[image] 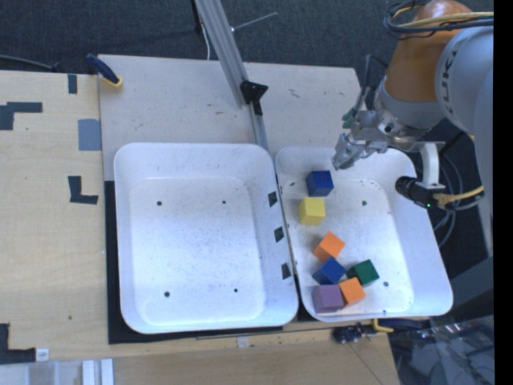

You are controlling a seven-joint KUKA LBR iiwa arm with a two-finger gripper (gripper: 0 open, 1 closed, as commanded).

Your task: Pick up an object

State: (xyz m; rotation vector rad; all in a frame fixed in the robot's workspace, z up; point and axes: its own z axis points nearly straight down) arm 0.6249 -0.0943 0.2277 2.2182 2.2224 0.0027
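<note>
Hovering over right bin (417, 283) far edge — tool (343, 160) near blue cube (319, 183); finger state unclear.

One fixed camera, high over the bench, looking down at a slant.

The camera view sits far enough back to take in both white bins whole: the left bin (192, 239) fills the middle of the picture and the right bin (401, 247) lies toward the right side. The near rims run along the bottom, and the far edge of the bench (184, 95) meets dark floor near the top, so the lens faces away from the near rim, across the bins. The arm (437, 62) comes in at the upper right, closer to the lens than the bins and cropped by the picture's edge. A slanted metal bar (228, 42) crosses from the top.
</note>
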